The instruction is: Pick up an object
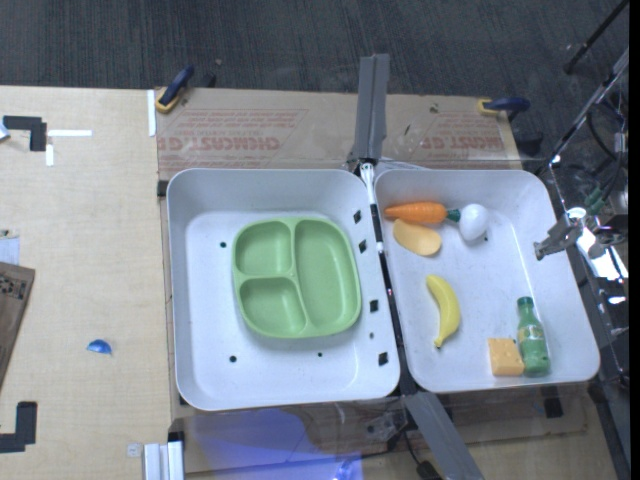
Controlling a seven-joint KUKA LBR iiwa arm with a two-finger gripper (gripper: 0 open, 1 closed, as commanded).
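**benchwatcher:** Nearest the lens in the right bin (560,218) you've got an orange sponge-like block (506,357) and a little green bottle (532,338), touching each other at the front right corner. Bottle's lying with its white cap pointing toward the back, label around the middle.

**gripnerd:** What else is in there?

**benchwatcher:** Yellow banana (444,310) about mid-bin, curved, its thin stem end pointing at the front. Behind it a pale orange oval thing (417,237), like a mango slice or a chip, tucked just under a carrot (416,211) lying sideways with a green top. Right beside the carrot's top is a white roundish object (472,221), can't tell what it is.

**gripnerd:** And the left bin (190,298)?

**benchwatcher:** Green three-compartment plate (297,276), sitting flat near the middle.

**gripnerd:** Gripper?

**benchwatcher:** Some metal bits of the arm (566,232) poke in past the right bin's right rim, above the bench. Honestly can't tell how the hand stands from this.
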